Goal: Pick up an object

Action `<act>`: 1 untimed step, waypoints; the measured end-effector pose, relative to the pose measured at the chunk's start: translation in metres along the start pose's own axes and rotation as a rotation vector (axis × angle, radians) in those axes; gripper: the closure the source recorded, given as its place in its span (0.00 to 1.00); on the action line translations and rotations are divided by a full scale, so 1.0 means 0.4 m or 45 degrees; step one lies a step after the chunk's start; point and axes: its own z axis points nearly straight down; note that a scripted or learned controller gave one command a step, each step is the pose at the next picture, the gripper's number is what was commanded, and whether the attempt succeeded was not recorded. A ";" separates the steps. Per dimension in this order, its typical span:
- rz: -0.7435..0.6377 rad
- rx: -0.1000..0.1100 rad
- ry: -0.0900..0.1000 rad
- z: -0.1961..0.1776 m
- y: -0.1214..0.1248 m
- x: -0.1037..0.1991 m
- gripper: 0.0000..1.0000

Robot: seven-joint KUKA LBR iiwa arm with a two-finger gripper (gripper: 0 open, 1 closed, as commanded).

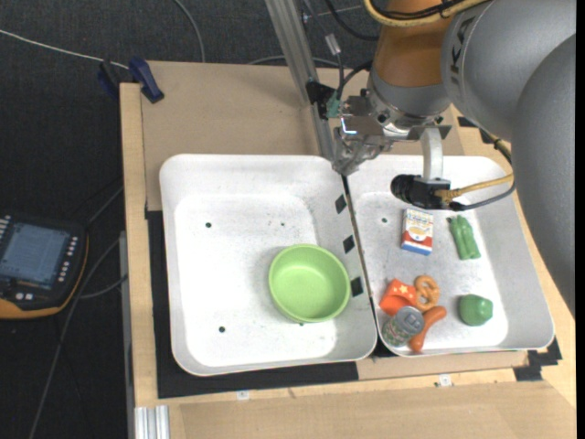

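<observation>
The grey arm (521, 80) is looming closest to the lens, reaching in from the right with its orange band (411, 16) showing above the wrist. Beneath it the tan tabletop (228, 90) is carrying two shallow white bins side by side. The left bin (228, 218) is holding a light green bowl (309, 283), which is sitting upright towards the near right corner. The right bin (512, 273) is holding all the small things. The claw (345, 160) is hanging over the far end of the shared rim between the two bins, well apart from every loose thing; how wide it is standing cannot be told from this angle, and nothing is showing in its grip. In the right bin, a small white, blue and red box (418, 230) is lying near the middle, and a green bottle-shaped piece (464, 238) is lying just beside it on the right. Nearer the front, a green rounded piece (475, 310) is resting alone by the right wall. To its left a cluster is crowding the near left corner: an orange block (399, 293), a pretzel-like twist (426, 289) touching it, a round grey disc (405, 323) in front, and an orange stick (430, 319) leaning against the disc.
</observation>
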 end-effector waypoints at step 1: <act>0.000 -0.001 0.000 0.007 0.055 0.115 1.00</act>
